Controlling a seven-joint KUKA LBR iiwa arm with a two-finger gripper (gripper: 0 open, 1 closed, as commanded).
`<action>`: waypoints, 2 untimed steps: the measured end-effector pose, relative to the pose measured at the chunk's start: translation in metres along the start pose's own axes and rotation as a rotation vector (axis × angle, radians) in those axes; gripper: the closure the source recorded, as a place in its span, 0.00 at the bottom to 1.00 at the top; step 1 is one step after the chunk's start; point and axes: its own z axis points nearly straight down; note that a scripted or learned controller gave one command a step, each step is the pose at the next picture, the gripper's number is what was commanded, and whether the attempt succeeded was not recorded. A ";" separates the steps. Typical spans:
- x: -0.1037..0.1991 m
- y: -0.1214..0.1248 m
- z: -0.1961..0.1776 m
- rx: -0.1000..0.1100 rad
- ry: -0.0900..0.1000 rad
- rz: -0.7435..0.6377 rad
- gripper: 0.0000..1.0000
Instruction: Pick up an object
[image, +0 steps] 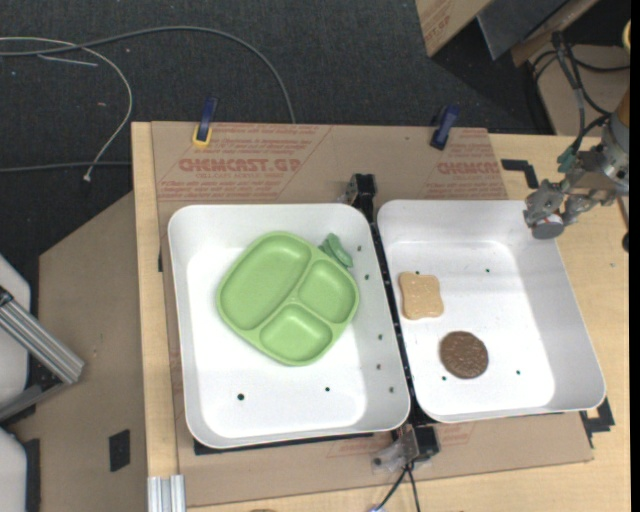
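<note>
My gripper hangs over the far right corner of the right bin, small and grey at the end of the arm reaching in from the right. Nothing shows in it. In the right bin lie a tan toast-shaped slice near the left wall and a round brown patty in front of it. Both are well apart from the gripper, to its lower left. The left bin holds a green divided plate with a small dark green piece at its far right rim.
The two bins sit side by side on a cardboard-covered bench, held by blue clamps at the back. A black bracket stands between the bins at the far edge. Cables and boxes lie beyond the bench.
</note>
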 end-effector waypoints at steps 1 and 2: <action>0.049 0.008 0.002 0.007 0.003 -0.004 1.00; 0.101 -0.002 -0.005 0.008 0.006 -0.005 1.00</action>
